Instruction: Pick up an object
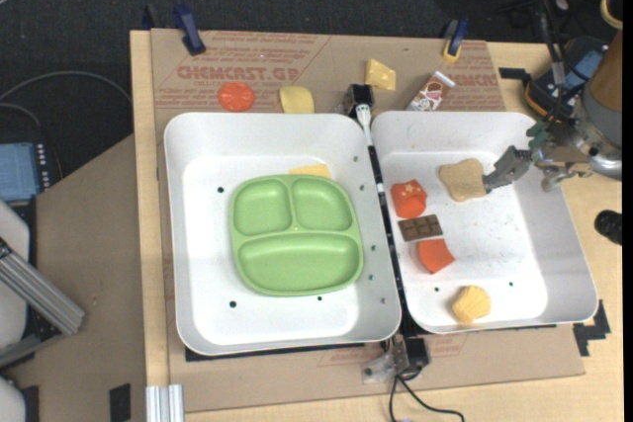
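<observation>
The right bin (554, 242) holds several small items: a tan bread-like slice (459, 181), a red piece (408, 198), a brown chocolate bar (419, 228), an orange-red piece (435, 256) and a yellow shell-shaped piece (471, 303). My gripper (497, 173) reaches in from the right, low over the bin's back part. Its tip sits right at the tan slice's right edge. Whether the slice is gripped cannot be made out.
In the left bin (188, 212) lies a green divided plate (295, 234), with a pale yellow piece (312, 171) behind it. On the cardboard behind the bins lie an orange disc (235, 97), two yellow pieces (296, 100) (380, 74) and a red-white packet (430, 94).
</observation>
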